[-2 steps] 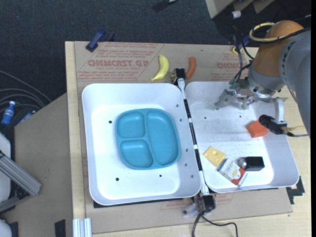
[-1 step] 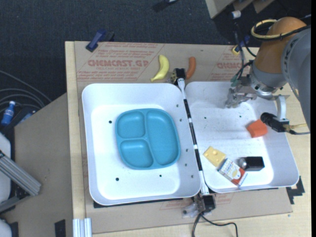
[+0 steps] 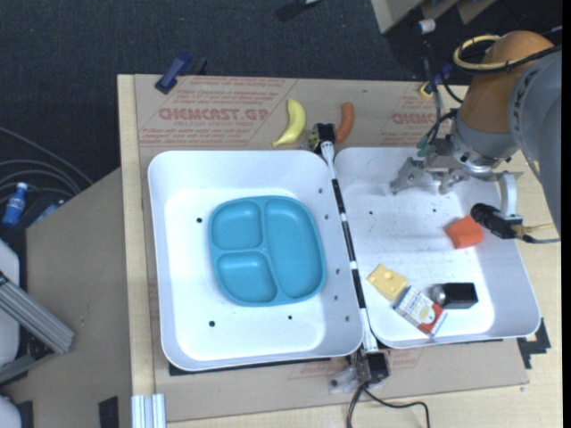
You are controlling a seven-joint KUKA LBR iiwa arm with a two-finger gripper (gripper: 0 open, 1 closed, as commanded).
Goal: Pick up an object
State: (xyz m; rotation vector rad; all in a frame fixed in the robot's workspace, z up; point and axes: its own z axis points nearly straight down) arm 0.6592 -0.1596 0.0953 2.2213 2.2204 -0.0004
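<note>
Hovering over the upper part of the right bin (image 3: 401, 239), the gripper (image 3: 428, 175) has its fingers spread apart, gripping nothing. A small, boxy orange block (image 3: 464, 232) lies in that bin at frame right, just below the gripper and apart from it

Open bin floor (image 3: 401, 230) left of the orange block (image 3: 464, 233); below it, yellow wedge (image 3: 388, 281), packet (image 3: 417, 309) and black block (image 3: 459, 294) crowd together.

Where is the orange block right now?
In the camera view, the orange block lies in the right bin, near its right wall, beyond the black block.
</note>
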